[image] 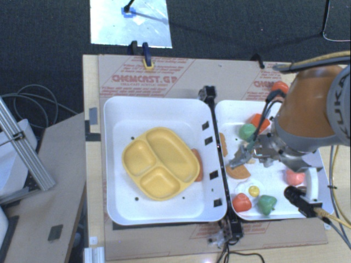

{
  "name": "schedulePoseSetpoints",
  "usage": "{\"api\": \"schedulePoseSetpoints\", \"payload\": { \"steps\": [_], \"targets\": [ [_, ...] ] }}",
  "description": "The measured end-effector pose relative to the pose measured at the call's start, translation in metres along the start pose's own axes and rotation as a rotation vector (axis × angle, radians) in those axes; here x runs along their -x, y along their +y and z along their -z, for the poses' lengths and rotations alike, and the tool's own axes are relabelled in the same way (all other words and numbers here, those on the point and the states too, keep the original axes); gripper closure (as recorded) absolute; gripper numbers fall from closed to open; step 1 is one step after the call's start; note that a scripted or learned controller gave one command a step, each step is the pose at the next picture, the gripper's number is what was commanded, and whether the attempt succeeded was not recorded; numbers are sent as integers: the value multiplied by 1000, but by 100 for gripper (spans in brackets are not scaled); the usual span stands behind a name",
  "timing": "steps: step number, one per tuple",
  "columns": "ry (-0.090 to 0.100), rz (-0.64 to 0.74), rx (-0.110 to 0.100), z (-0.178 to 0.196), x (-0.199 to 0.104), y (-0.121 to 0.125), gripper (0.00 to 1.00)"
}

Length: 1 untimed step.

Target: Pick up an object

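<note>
My gripper hangs low over the left part of the right bin, reaching in from the right. Just below it lies a flat orange-brown round piece. A green toy and an orange toy sit just behind the gripper. Toward the front lie a fried-egg toy, a red tomato-like toy and a green pepper-like toy. A pink toy rests at the right, partly under the arm. Nothing shows as held.
The left bin holds a yellow divided plate with a reddish-brown piece at its right edge. A black divider with clips runs between the bins. A thin orange piece lies by the right bin's left wall.
</note>
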<state>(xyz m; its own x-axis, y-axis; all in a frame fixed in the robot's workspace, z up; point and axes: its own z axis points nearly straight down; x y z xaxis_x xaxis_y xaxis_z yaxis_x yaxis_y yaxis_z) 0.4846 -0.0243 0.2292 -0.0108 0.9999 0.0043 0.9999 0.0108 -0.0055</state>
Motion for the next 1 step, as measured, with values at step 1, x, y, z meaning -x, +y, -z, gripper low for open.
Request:
{"api": "schedulePoseSetpoints", "payload": {
  "steps": [1],
  "targets": [
    [-6,-15,2,-43,57,0,0]
  ]
}}
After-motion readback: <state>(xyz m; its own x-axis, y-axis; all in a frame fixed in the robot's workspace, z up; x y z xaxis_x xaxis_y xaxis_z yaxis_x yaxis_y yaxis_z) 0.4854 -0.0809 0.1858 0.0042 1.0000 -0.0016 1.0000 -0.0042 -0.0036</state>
